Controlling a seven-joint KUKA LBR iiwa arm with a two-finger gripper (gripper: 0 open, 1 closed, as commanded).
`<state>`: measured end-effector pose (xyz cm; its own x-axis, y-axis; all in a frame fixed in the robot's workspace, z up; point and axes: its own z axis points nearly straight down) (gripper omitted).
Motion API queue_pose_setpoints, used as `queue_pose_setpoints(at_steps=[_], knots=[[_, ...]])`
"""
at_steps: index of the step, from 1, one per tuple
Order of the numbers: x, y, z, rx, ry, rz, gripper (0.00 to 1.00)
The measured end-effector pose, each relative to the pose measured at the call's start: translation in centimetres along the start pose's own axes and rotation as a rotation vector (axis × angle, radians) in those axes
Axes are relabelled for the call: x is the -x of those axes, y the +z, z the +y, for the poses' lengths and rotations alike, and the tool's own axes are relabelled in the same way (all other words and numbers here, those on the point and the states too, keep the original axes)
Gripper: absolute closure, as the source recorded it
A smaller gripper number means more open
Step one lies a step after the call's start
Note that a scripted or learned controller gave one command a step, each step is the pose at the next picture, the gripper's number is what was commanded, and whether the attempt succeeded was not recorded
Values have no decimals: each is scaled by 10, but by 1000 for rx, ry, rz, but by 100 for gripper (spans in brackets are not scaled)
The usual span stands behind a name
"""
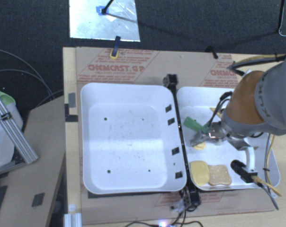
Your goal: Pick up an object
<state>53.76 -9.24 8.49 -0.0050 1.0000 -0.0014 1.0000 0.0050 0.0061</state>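
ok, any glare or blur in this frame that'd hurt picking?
Camera view: the left bin is washed out by bright light; the metal sheet shows glare; the gripper looks soft, casting shadow on the right bin; the green object stays readable.

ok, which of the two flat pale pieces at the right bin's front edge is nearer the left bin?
The round yellow piece; the squarer tan toast-like piece lies on its far side, toward the right bin's outer wall.

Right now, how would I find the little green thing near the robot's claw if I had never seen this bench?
Look in the right white bin, beside the black divider between the two bins. The small green block lies in its left half, just up-left of the gripper. It is the only green item; the pieces at the near edge are a pale yellow round and a tan toast-like slice.
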Motion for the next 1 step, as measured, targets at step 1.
queue_pose_setpoints(at_steps=[1], knots=[[-89,-78,-27,-6,5,1,0]])
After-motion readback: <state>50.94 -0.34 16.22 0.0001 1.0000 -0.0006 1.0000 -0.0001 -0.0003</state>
